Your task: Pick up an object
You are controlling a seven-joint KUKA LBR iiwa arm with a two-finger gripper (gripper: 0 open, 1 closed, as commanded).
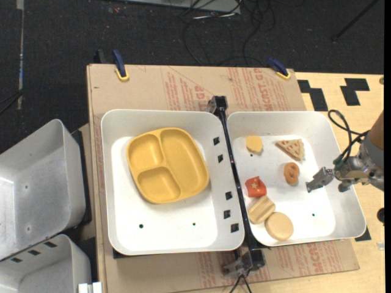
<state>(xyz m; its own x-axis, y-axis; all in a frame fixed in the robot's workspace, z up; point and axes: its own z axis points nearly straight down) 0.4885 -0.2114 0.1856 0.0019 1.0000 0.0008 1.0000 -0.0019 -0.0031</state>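
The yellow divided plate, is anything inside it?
Nothing lies in the three compartments of the yellow plate. It sits in the left bin, and the plate hides the bin floor beneath it.

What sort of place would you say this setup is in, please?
Probably a robotics lab: two shallow white bins on a clamped cardboard sheet, toy food such as a red plastic piece, and loose cables on dark carpet.

left bin [116, 224]: divided plate [167, 164] inside | right bin [324, 221]: six food pieces at its left half | tool [328, 180] over right side
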